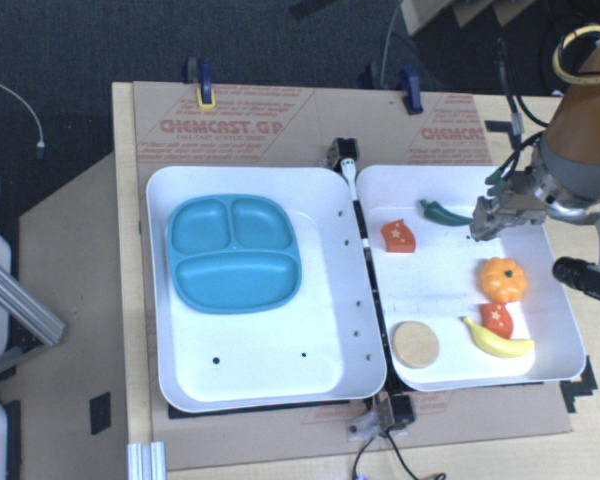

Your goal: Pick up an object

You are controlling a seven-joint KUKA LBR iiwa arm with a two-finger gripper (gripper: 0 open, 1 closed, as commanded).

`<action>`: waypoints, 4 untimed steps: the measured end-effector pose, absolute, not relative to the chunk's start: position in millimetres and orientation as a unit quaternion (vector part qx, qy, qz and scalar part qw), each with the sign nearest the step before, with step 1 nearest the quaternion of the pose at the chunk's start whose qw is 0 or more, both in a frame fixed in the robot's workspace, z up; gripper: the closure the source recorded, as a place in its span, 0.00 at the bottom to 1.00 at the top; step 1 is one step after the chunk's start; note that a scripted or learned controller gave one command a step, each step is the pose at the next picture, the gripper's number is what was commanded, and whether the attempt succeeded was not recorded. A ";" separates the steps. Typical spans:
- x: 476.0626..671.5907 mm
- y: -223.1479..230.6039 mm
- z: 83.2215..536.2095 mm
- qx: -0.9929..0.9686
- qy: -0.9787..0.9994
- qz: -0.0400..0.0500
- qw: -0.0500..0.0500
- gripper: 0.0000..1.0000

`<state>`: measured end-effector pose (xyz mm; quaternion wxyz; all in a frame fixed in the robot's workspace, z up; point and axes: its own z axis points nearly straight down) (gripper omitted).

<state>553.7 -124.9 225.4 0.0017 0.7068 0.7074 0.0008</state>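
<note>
The right bin [450,183] holds a dark green pepper-like piece [442,211] near its back, a red strawberry-like piece [398,236], an orange pumpkin [503,279], a small red piece [497,318], a yellow banana [497,341] and a tan round cookie [416,343]. My gripper [487,224] hangs over the back right of this bin, just right of the green piece. It reaches in from the right on the grey arm [577,158]. Nothing is visibly held.
The left bin [325,298] carries a blue divided plate [235,251] in its back left part. Blue clamps [204,80] sit at the bench's far edge. Black cables run behind the arm at the upper right.
</note>
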 end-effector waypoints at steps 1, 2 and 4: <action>553.8 -124.7 218.6 0.707 0.707 0.000 -0.001 1.00; 569.8 -72.3 220.6 0.705 0.709 0.001 0.000 1.00; 573.7 33.5 224.3 0.706 0.708 0.001 0.001 1.00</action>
